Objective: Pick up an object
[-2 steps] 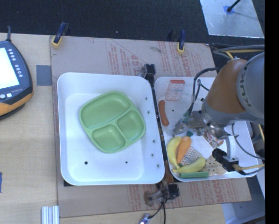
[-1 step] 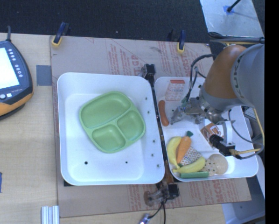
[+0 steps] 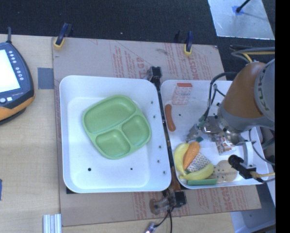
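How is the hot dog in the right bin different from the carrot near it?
The hot dog is reddish-brown, while the carrot is bright orange. The hot dog lies alone near the bin's left wall; the carrot sits in a pile, against a banana. The hot dog keeps an even width; the carrot tapers. Both are elongated toy foods in the right bin.
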Robot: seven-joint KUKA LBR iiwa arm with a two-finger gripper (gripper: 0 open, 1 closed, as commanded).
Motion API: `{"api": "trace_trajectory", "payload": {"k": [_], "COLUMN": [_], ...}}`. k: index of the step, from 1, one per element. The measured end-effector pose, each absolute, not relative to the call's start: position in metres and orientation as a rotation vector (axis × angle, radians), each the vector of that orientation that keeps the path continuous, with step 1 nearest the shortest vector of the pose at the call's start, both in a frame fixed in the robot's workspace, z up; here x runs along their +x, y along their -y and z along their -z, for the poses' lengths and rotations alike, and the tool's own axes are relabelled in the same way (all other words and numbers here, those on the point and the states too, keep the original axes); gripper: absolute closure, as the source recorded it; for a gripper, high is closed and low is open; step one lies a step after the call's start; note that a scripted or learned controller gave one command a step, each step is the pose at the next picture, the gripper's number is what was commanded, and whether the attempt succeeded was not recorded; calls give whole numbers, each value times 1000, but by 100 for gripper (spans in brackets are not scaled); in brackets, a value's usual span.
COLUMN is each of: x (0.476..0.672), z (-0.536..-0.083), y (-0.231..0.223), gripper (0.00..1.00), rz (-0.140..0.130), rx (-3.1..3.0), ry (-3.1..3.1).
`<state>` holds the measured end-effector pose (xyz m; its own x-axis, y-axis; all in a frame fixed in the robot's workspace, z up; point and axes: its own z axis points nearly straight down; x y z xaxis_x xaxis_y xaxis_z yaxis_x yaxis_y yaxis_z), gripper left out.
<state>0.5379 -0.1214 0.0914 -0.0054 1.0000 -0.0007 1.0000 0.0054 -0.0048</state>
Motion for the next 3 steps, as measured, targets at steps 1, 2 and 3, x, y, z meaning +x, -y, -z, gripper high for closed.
{"api": "trace_trajectory", "payload": {"k": [1, 2, 3], "x": [613, 656, 591], "z": [-92, -92, -184], "y": [109, 116, 179], "gripper": [0, 0, 0], "rz": [-1, -2, -2], "rx": [-2217, -2215, -2219], "ry": [2223, 2225, 2223]}}
